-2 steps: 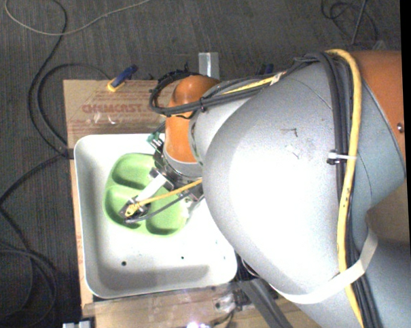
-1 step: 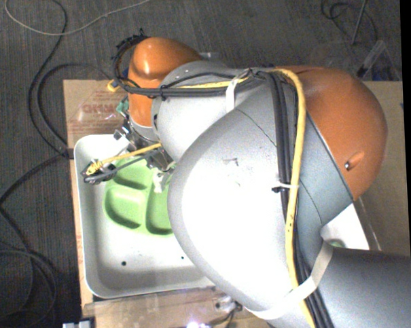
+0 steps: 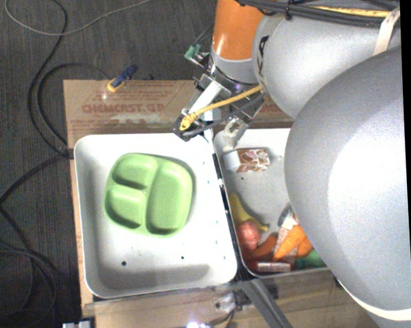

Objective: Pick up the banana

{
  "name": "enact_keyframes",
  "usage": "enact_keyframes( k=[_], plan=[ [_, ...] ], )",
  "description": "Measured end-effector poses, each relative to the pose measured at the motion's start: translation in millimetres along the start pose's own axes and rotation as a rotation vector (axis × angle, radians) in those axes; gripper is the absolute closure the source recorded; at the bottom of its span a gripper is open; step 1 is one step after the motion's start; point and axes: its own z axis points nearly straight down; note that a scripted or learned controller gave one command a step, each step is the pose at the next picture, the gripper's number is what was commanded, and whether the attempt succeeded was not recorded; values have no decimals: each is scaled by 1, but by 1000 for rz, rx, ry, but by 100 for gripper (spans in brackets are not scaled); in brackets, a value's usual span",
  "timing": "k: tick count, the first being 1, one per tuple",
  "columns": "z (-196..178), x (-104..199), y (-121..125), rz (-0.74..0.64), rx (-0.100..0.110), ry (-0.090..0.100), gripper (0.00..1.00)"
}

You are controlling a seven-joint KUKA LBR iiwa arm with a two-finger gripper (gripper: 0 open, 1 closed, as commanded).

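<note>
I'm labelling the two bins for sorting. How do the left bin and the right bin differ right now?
The left bin holds one green divided plate; the right bin holds several small items, among them the banana and a small carton. The left bin is in full sight; the arm covers much of the right bin. Both are shallow and white.

The scene is lit brightly and evenly from above. Soft shadows are cast along the near inner wall of the left bin. Mild glare is seen on the grey arm, which is rendered large and slightly blurred. The floor is left dim.
</note>
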Motion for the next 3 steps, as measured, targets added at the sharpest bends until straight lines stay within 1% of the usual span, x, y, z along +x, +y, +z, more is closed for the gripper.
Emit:
enact_keyframes(
  k=[1, 2, 3],
  plan=[
    [210, 63, -26, 57, 0, 1, 0],
    [226, 2, -31, 18, -4, 37, 0],
    [222, 68, -17, 157, 23, -20, 0]
  ],
)
